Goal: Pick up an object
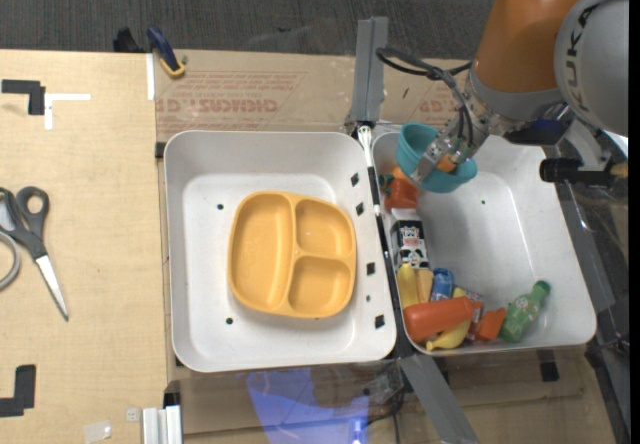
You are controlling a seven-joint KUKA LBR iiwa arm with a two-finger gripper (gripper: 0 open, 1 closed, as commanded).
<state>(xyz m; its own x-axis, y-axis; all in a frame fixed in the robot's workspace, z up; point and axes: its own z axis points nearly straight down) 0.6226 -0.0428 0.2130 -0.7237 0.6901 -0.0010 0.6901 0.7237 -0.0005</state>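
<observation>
Your gripper [447,154] is clamped on the rim of the teal cup [432,158], which hangs tilted above the right bin [545,232]'s back-left corner, probably because a rim grip lets it swing clear of the toys below.

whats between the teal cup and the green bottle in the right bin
Bare white bin floor, seen in the camera view. The teal cup sits at the gripper; the green bottle lies near the bin's front.
</observation>
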